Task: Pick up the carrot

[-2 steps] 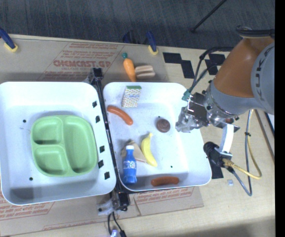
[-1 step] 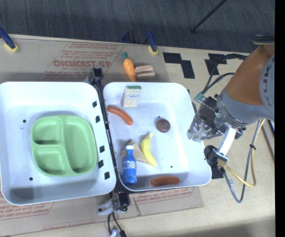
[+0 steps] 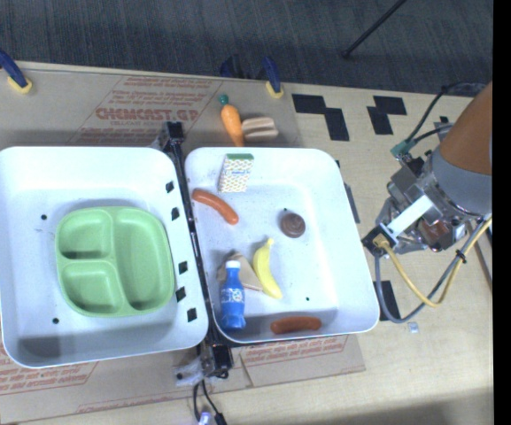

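the pincer (image 3: pixel 419 224) sits off to the right of the right bin (image 3: pixel 348 237), over the bare counter (image 3: pixel 432 361), at the end of the grey arm with its orange band. its fingers are too tangled among brackets and yellow cable to read, so i cannot tell how far apart they stand, and nothing shows between them.

nearest in the right bin is a small brown round piece (image 3: pixel 292 225). further left lie a yellow banana (image 3: pixel 267 268), a blue bottle (image 3: pixel 231 297) at the bin's near left corner, and a reddish sausage (image 3: pixel 296 325) along the near wall. a second sausage (image 3: pixel 215 206) lies tilted near the left wall, and a small green-and-white carton (image 3: pixel 236 173) stands by the far wall.

the carrot (image 3: pixel 230 121) lies outside both bins, on the cardboard just beyond the right bin's far left corner, green top pointing away, just beside a hot dog bun (image 3: pixel 259 129).

the left bin (image 3: pixel 16 237) holds a green divided plate (image 3: pixel 113 259).
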`<state>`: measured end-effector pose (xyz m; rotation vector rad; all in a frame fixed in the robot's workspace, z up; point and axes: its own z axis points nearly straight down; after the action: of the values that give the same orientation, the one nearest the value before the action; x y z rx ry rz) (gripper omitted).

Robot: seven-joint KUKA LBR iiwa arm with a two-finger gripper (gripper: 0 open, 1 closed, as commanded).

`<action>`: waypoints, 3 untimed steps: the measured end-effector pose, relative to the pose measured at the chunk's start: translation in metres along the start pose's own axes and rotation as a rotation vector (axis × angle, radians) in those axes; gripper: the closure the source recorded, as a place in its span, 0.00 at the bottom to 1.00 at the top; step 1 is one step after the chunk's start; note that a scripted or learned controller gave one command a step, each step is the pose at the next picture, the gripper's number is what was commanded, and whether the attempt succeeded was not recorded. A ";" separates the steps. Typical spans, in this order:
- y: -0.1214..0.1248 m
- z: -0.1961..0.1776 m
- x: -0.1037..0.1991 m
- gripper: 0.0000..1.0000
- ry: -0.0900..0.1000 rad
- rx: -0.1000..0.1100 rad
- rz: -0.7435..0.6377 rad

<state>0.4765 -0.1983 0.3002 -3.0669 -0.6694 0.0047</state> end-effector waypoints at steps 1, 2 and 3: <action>-0.080 0.086 0.036 1.00 -0.002 0.004 0.109; -0.080 0.086 0.036 0.00 -0.002 0.003 0.110; -0.086 0.206 0.042 0.00 0.007 -0.005 -0.161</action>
<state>0.4785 -0.1022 0.0944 -3.0065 -0.9151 -0.0076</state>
